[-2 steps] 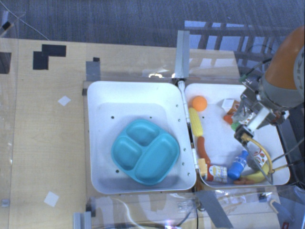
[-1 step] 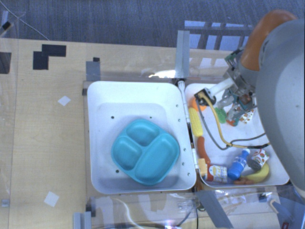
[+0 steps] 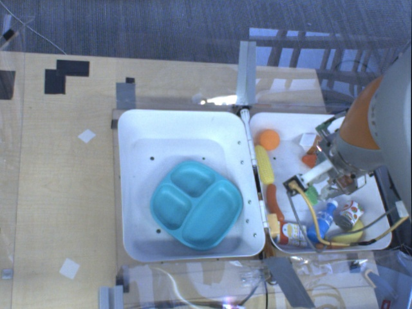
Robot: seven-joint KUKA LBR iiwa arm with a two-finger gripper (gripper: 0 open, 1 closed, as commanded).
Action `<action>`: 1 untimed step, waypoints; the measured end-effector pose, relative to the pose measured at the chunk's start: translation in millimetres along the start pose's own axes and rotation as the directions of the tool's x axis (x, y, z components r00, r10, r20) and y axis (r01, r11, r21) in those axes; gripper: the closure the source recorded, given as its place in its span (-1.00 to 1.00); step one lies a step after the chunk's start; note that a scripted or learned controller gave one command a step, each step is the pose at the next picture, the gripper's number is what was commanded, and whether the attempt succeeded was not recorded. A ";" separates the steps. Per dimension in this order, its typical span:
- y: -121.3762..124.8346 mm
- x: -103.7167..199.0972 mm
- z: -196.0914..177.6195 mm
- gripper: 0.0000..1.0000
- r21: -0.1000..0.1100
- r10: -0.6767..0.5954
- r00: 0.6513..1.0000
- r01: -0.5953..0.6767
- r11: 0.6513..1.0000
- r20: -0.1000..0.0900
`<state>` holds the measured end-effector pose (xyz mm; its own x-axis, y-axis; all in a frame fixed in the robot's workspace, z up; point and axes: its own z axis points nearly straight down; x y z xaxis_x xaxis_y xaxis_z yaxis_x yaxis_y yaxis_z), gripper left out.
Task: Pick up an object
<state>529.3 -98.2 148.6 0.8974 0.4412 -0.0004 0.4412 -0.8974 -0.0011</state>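
Grey arm (image 3: 386,118) with orange band entering from the right, above the right bin (image 3: 293,122); left bin (image 3: 138,172) holding a blue divided plate (image 3: 196,203); gripper (image 3: 325,180) low among the right bin's clutter, corn cob (image 3: 264,164) at its left wall, orange ball (image 3: 268,139) at the far left, small bottle (image 3: 326,219) near the front.

A pale wooden bench (image 3: 58,192) is carrying everything here, its top showing black tape marks (image 3: 64,74) near the far left corner and a few small pale squares (image 3: 86,135) lying scattered along its left side. Two shallow white bins are sitting directly on it, side by side and touching along their shared edge — the left bin (image 3: 138,237) nearer the middle of the bench, the right bin (image 3: 283,124) toward the right end. A grey metal upright (image 3: 247,69) is standing at the far side, just behind where the bins are meeting. Thin cables (image 3: 193,288) are trailing across the near edge — below the bins.
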 end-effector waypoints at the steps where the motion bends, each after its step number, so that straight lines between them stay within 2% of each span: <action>1: 1.4 45.6 -119.2 1.00 -0.001 0.223 0.975 -0.223 0.975 -0.003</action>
<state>570.9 -79.4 267.8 0.9733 0.2296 0.0029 0.2296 -0.9733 0.0001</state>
